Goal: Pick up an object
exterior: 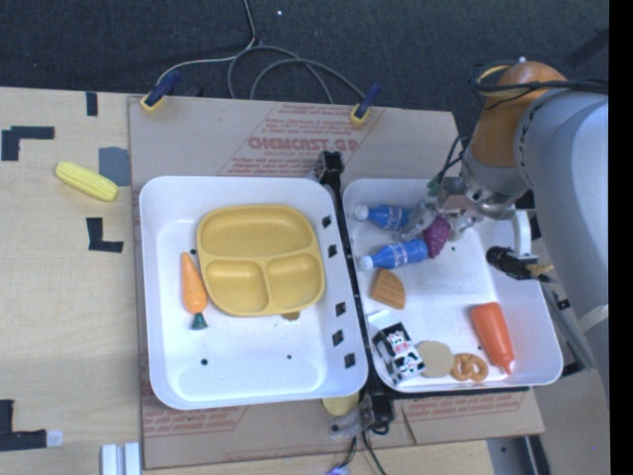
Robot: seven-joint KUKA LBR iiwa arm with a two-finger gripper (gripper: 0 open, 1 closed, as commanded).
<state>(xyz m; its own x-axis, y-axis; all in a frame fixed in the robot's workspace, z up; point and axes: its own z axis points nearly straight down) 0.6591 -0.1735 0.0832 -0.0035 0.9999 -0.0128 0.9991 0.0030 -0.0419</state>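
From where I stand, the closest things lie along the right bin (539,310) near edge: a milk carton (394,348) at about 7 o'clock of that bin, a pale biscuit (433,356) and a pretzel (469,367) just beside it, then an orange bottle (493,334) toward 5 o'clock. Further in, a wedge of bread (388,289) sits near the divider. In the left bin (158,295) a yellow divided plate (262,258) fills the middle with a carrot (193,283) at its 9 o'clock.

Farther back, two blue water bottles (396,254) lie at roughly 11 o'clock of the right bin, and the gripper (442,223) is down among them, right by a purple thing (436,235), perhaps a plum or eggplant. How wide it stands I cannot tell.

The worry here is crowding: the purple piece touches or nearly touches the nearer bottle, so closing could catch both, or nudge the round bottle into rolling away. A smooth, rounded fruit could also squirt out sideways if pinched off-centre
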